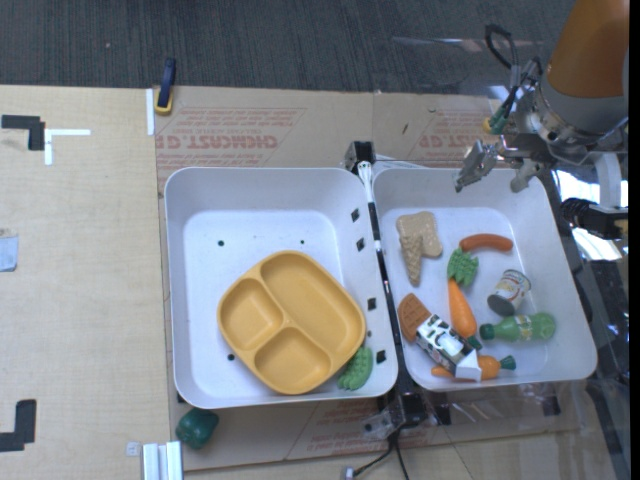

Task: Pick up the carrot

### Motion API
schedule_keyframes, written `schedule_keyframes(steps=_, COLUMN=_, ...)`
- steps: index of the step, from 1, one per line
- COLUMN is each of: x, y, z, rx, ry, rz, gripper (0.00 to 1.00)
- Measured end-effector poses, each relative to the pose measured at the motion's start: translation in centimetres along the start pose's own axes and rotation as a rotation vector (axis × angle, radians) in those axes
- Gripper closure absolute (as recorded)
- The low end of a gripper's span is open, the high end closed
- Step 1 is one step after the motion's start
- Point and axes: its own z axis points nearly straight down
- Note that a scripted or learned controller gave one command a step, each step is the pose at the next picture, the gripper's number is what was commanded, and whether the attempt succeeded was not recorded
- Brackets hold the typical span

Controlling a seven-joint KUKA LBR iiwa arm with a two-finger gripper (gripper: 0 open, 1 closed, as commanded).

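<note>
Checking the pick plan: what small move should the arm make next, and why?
Probably bring the hand down and toward the carrot. The hand hangs over the right bin's far rim, apart from the carrot, which lies mid-bin beside the green bottle.

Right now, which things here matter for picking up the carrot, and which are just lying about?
For the job:
carrot, right bin
gripper, above that bin's far edge, apart from the carrot

Lying about:
sausage
can
green bottle
yellow divided plate, left bin
green vegetable beside the plate
green pepper, outside the bins
</note>
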Motion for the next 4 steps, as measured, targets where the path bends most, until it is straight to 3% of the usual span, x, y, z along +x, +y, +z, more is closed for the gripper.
schedule_keyframes(steps=1, x=0.9, y=-0.9, z=14.0, rx=-0.001, ry=0.001, rz=-0.221, gripper=0.00)
schedule_keyframes(steps=2, x=0.5, y=-6.6, z=17.1, rx=-0.016, ry=-0.001, rz=-0.297, gripper=0.00)
schedule_keyframes(steps=3, x=-0.6, y=-10.7, z=17.8, rx=-0.001, ry=0.003, rz=0.053, gripper=0.00)
schedule_keyframes(steps=4, x=-0.7, y=-10.6, z=16.9, rx=-0.003, ry=0.002, rz=0.059, gripper=1.00)
